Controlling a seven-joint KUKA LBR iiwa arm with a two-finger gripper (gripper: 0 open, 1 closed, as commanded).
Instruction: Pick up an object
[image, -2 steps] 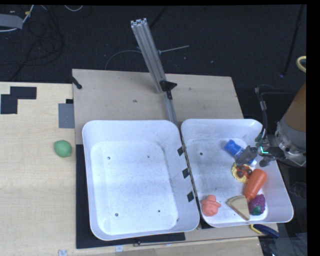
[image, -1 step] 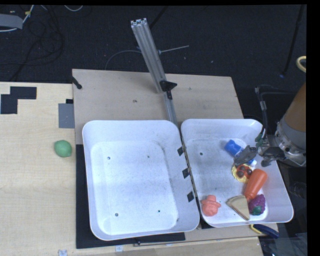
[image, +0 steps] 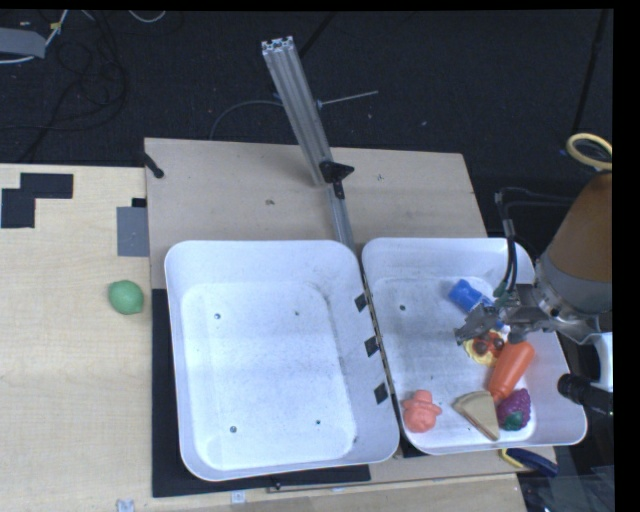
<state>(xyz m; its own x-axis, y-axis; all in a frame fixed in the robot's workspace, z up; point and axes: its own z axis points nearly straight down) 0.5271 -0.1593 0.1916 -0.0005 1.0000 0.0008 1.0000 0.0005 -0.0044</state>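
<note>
Orange toy carrot (image: 509, 368) lies at four o'clock in the right bin (image: 420, 262), touching a small yellow-red toy (image: 483, 347). Directly above that toy hangs the gripper (image: 487, 328); grip state I cannot tell. Best to descend squarely, avoiding the blue block (image: 466, 294).

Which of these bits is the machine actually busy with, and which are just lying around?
In the job:
tool
right bin
blue block
orange carrot
yellow-red toy
pink toy
tan wedge
purple toy

Lying about:
green ball
left bin
metal rail
</note>
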